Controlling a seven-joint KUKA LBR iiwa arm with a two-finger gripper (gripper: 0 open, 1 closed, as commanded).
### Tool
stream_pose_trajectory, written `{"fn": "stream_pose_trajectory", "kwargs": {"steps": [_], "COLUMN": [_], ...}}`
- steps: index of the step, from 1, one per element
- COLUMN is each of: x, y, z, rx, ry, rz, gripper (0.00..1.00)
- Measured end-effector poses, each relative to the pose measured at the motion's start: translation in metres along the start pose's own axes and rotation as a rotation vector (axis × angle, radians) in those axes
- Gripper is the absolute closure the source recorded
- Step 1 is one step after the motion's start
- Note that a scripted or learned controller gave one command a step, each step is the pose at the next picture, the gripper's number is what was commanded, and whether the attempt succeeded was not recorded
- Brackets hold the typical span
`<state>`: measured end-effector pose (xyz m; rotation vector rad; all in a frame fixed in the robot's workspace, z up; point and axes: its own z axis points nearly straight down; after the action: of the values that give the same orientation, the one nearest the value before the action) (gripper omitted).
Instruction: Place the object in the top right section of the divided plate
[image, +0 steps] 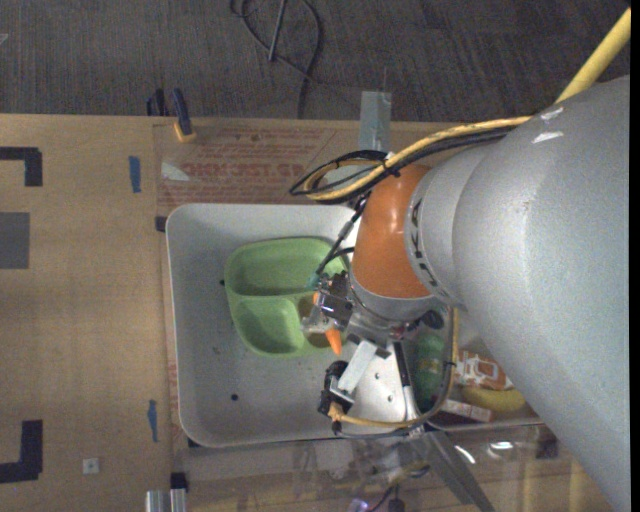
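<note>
A light green divided plate (270, 295) lies in the left white bin (200, 320), with a raised ridge splitting it into sections. The arm's orange band (390, 245) and grey wrist hang over the plate's right side and hide that part of it. My gripper (322, 318) sits low at the plate's right edge, over the lower section. A small orange piece (334, 342) shows just below the gripper at the plate's rim; I cannot tell whether it is held or lying there.
The right bin, mostly hidden under the arm, holds a yellow banana-like item (497, 400), a green item (431, 360) and a small printed box (482, 373). Yellow and black cables (340, 175) loop off the arm above the bin's far wall.
</note>
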<state>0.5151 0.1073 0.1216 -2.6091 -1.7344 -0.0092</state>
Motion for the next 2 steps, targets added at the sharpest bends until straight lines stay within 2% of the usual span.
{"fn": "stream_pose_trajectory", "kwargs": {"steps": [1, 2], "x": [0.050, -0.019], "y": [0.014, 0.038], "z": [-0.021, -0.047], "rx": [-0.003, -0.006], "ry": [-0.011, -0.015], "rz": [0.309, 0.322], "gripper": [0.00, 0.00]}}
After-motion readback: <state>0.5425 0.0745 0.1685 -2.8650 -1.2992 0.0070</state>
